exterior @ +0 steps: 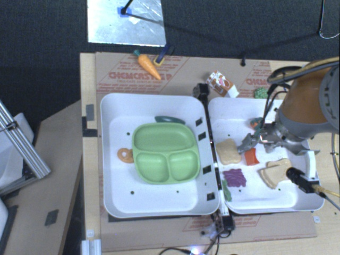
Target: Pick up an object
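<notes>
The gripper [249, 142] hangs low over the right bin [234, 116], reaching in from the right with its grey wrist and orange band above it, and whether its pincer is open or closed I cannot tell, since the dark fingers merge with each other at this slant; nothing shows plainly between them. Taking the gripper as the landmark, a small red piece [251, 156] lies just beneath and in front of it, the likeliest target by my judgement, since the tool is lined up over that spot. A tan bread-like slice [228, 151] sits just to its left, a purple grape bunch [234, 178] lies nearer the camera, and a pale sandwich wedge [274, 174] rests to its right and forward. The loose food is scattered on the bin floor, probably so that each piece can be reached singly. Well to the gripper's left, the left bin [114, 142] bears a green divided plate [163, 153] with an orange ring [125, 155] beside it. Both bins stand on a cardboard-covered bench [186, 68], where a toy carrot [148, 66] and a small carton [221, 84] lie behind them, with dark carpet beyond.
</notes>
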You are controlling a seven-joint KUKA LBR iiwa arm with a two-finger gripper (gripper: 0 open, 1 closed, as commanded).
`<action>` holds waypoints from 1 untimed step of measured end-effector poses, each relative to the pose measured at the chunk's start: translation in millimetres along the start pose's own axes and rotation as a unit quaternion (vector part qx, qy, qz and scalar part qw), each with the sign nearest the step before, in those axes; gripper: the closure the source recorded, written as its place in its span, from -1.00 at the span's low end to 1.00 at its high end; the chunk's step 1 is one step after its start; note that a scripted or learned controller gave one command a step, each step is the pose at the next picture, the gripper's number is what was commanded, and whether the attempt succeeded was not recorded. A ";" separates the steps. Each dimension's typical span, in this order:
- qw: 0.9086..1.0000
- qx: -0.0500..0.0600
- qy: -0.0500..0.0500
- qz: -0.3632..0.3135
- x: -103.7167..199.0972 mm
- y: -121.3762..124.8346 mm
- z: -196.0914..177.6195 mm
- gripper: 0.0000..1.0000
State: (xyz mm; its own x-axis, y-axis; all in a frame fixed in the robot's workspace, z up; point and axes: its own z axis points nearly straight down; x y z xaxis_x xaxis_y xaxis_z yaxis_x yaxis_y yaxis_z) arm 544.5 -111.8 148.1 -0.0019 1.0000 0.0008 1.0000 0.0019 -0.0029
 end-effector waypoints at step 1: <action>1.000 0.001 0.001 0.001 9.8 -2.6 56.8 -1.00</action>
State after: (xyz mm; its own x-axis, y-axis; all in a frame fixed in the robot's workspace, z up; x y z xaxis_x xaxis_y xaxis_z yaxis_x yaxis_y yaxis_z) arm 541.7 -101.9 91.3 -0.0008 1.0000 0.0018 1.0000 0.0008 -0.0040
